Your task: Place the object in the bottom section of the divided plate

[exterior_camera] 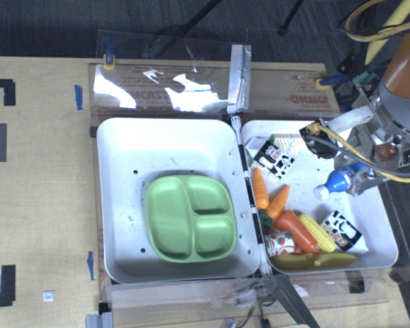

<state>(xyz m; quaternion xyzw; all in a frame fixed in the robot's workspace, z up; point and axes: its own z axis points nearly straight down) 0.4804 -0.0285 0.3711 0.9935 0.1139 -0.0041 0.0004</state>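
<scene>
- The blue and white object point(336, 182) sits in the right bin point(386, 241), touching the pincer point(361, 176) on its left side.
- Whether the pincer is wide, narrow or clamped on that object I cannot tell; its tip is too blurred.
- Below the pincer and slightly left lie a black-and-white carton point(342, 229), a corn cob point(321, 233) and a long green pickle point(314, 260).
- Further left of the pincer, two orange carrots point(260, 188) rest by the bin's left wall.
- Up and left of it lies a second patterned carton point(274, 157).
- The green divided plate point(165, 214) lies well left of the pincer, in the left bin point(116, 156).
- Both bins stand on the bench point(34, 183).
</scene>
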